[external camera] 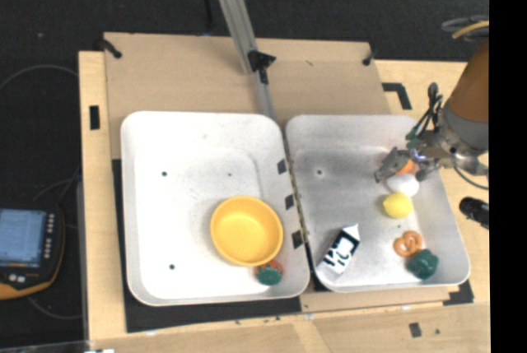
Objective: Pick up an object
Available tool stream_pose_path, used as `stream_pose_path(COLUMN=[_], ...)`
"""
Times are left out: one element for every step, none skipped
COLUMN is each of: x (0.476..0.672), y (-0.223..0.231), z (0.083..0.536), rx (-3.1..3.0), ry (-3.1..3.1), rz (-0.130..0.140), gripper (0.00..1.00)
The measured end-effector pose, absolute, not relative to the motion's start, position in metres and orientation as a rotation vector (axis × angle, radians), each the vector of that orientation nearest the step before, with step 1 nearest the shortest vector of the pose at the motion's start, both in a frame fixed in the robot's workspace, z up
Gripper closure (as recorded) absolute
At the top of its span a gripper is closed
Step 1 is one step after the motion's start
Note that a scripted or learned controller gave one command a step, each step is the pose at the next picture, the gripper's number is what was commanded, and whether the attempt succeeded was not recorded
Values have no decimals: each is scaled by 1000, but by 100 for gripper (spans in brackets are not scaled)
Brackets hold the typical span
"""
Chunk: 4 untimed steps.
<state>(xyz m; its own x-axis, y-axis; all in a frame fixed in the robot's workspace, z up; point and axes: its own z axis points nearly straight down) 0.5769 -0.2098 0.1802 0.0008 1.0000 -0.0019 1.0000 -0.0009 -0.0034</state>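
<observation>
- Plywood bench (189, 71) on a dark floor carries two shallow white bins side by side; the right bin (346, 146) holds the likely target, a small white ball (405, 186), lying in its upper right part.
- Directly over that white ball sits the gripper (403, 168), its dark fingers spread fairly wide on either side; nothing is visibly clamped between them, so I judge the ball not yet held.
- Judging by its look, the ball is light, smooth and round, so it may roll or squirt out under an off-centre pinch; taking it across its widest middle seems safest.
- Just below it, nearly touching, lies a yellow ball (398, 206), close enough to be nudged as the fingers close.
- An orange scrap beside the gripper is too small to identify.
- Farther down the same bin sit an orange pretzel-shaped piece (407, 243) and a dark green lump (424, 264), touching or nearly so, near the lower right corner.
- A black-and-white carton (341, 248) lies tilted near the bin's front edge, well apart from the gripper.
- Across in the left bin (165, 146) rests a yellow bowl (246, 229), upright, with a small green-and-red object (269, 273) just beside its lower rim.
</observation>
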Motion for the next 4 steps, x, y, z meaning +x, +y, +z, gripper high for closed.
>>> stream_pose_path(x=[583,584,582,583], y=[-220,-221,-226,-227], z=[130,143,207,250], rx=[-2230,-2234,-2225,-2223], ry=[-2231,-2231,-2230,-2230], rz=[-7,-12,-6,-5], gripper=[0,100,100,100])
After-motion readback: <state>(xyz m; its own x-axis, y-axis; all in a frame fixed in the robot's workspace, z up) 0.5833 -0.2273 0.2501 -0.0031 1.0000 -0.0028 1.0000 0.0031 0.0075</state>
